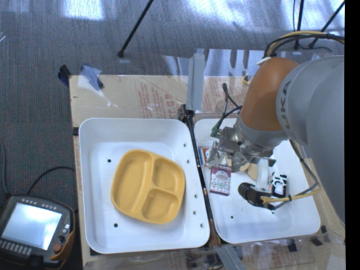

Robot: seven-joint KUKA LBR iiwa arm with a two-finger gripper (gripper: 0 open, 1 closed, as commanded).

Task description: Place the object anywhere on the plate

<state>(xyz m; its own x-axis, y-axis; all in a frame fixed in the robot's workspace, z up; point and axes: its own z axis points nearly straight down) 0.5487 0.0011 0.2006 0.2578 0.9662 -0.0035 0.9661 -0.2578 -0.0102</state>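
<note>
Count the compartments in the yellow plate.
3: the yellow plate in the left bin has one long section on its left side and two smaller ones on its right.

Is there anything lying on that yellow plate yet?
No, the yellow plate in the left bin shows three bare compartments, and the small items lie in the right bin.

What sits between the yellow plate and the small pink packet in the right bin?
In the camera view, between the plate and the packet lie bare white floor of the left bin, then the two bins' adjoining rims with a dark gap.
</note>
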